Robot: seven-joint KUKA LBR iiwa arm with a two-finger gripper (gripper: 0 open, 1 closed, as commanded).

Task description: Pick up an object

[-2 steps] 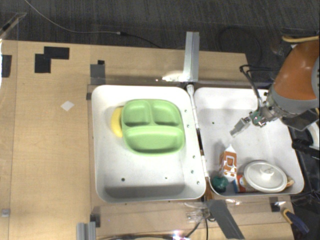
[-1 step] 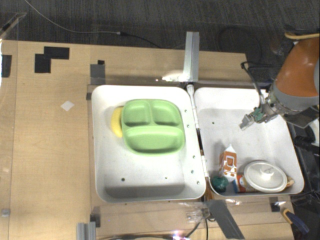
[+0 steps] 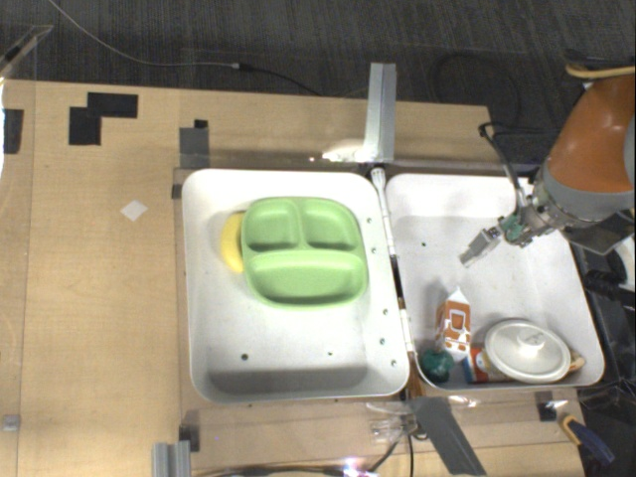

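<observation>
While arm [image 3: 596, 157] reaches in from right | claw [image 3: 477, 248] above right bin [image 3: 437, 207] floor | grip state unclear

We see a green divided plate [image 3: 301, 249] flat in the left bin [image 3: 214, 346], a yellow piece [image 3: 231, 243] tucked under the plate's left edge, a small carton [image 3: 454, 326], teal ball [image 3: 434, 365] and white lidded pot [image 3: 525, 350] clustered well right of the plate.

Light is even and bright from above; white bins [image 3: 298, 366] glare slightly, shadows are soft, the whole picture is a little blurred.
</observation>
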